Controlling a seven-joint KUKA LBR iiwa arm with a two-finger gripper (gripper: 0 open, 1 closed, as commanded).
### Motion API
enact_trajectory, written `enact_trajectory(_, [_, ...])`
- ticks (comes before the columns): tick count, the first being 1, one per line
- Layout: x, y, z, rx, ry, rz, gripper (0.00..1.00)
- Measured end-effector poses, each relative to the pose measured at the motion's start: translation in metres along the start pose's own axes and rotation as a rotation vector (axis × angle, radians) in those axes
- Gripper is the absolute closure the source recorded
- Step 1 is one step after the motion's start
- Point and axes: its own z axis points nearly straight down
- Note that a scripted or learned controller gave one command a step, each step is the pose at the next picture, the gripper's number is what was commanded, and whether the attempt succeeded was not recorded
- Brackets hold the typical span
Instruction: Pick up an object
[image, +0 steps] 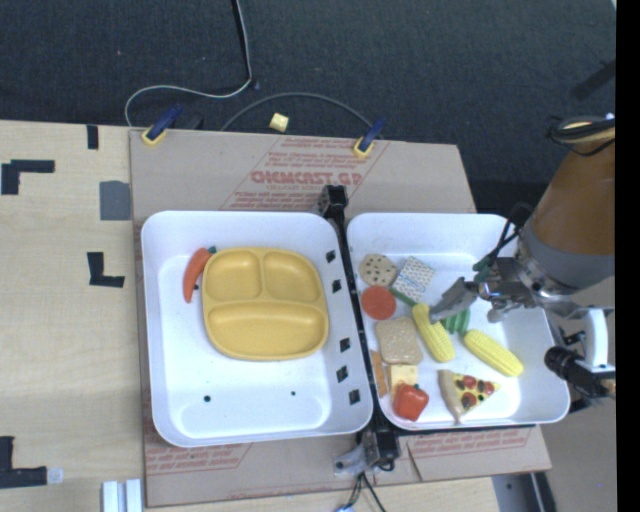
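Yellow plastic corn cob (433, 333), toy food, lying in the right-hand shallow white bin (440, 228), about midway between that bin's left wall and its right edge; long axis slanted from upper left to lower right. Just beside it, toward the right edge, a small green plastic piece (458, 322) is found, and beyond that a second yellow corn cob (493, 352) on a similar slant. The grey two-finger gripper (462, 296) is seen just above and to the right of the first cob, reaching in from the bin's right edge; whether its fingers are apart or together cannot be told. Nothing is seen to be held. The cob lies down and to the left of the gripper, near it; a short descent toward the bin's near-left is judged to be needed, with the grasp set across the cob's slanted axis
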Motion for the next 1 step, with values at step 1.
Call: enact_trajectory(1, [-0.0225,0.0557,0.1417,-0.019,-0.005,-0.001,0.00])
